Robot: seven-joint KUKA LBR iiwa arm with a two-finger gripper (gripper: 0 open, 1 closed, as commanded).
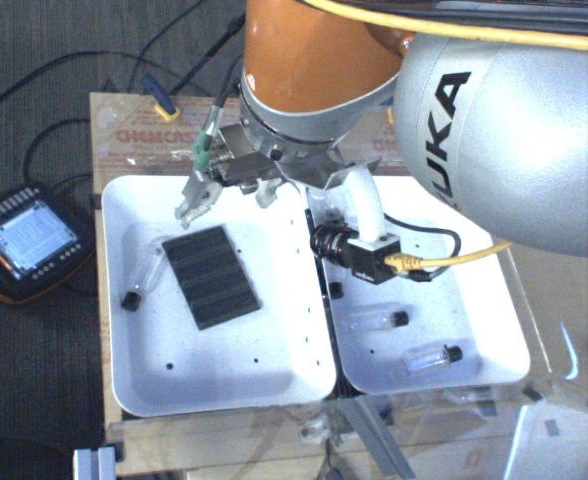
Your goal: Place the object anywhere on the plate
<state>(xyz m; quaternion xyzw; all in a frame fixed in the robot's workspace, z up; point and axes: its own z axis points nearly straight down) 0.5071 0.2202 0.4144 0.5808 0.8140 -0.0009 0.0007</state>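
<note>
A black ribbed plate (211, 276) lies flat in the left bin (124, 368), slightly turned. To its left, a clear tube with a black cap (140, 280) rests on the bin floor, apart from the plate. My gripper (228, 200) hangs over the back of the left bin, just above the plate's far edge. Its two fingers are spread and I see nothing between them. The tube is down and to the left of the gripper.
The right bin (494, 363) holds two clear vials with black caps (384, 320) (430, 357). A wrist camera with a yellow cable (359, 253) hangs over the divide between the bins. A teach pendant (24, 238) lies off the bench at the left.
</note>
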